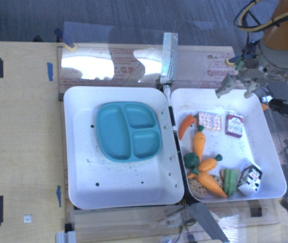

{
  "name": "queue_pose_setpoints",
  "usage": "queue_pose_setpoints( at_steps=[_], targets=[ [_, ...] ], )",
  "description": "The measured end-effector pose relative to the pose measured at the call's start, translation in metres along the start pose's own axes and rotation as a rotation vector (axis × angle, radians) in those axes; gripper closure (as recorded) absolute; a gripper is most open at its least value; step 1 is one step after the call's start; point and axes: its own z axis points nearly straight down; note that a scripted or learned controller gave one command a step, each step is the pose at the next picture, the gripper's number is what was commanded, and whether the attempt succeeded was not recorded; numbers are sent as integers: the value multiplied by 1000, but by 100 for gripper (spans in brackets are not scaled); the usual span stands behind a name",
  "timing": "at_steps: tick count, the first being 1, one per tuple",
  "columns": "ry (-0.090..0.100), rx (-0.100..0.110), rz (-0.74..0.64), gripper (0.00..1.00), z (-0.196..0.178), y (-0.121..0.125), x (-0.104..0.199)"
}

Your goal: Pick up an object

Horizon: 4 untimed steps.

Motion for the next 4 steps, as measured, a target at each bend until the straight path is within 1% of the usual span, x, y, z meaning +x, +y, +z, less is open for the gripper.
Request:
queue_pose_setpoints(
  at_steps=[1, 2, 3, 4],
  targets=[
    [0, -3, 13, 0, 78, -23, -85],
    [-6, -16, -10, 0, 88, -20, -82],
    [13, -12, -86, 0, 142, -12, -71],
    [5, -11, -83, 100, 133, -13, -76]
  ],
)
